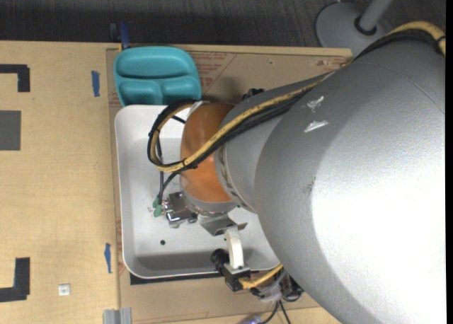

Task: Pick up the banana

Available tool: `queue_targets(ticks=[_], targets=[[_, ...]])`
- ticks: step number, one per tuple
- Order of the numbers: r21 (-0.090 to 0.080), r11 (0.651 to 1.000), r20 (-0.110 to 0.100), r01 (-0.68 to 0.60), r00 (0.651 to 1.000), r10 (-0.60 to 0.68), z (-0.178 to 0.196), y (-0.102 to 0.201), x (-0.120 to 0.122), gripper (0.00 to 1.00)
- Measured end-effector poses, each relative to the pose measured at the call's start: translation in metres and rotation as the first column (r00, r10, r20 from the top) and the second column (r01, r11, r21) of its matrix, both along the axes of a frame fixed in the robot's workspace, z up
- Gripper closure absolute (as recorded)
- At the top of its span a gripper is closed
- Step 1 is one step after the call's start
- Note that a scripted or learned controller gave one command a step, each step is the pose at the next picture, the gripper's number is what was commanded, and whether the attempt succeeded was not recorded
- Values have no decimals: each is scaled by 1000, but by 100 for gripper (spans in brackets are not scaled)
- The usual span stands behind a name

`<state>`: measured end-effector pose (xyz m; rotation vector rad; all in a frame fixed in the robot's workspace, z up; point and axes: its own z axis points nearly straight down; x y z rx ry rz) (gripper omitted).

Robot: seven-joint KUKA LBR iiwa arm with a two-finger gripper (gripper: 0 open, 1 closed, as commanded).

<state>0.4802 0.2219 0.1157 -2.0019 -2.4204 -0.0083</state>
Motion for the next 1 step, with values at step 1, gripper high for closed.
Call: queue_targets(ticks=[1], targets=[[0,1000,1,-1,1000,1,10,0,0,100]])
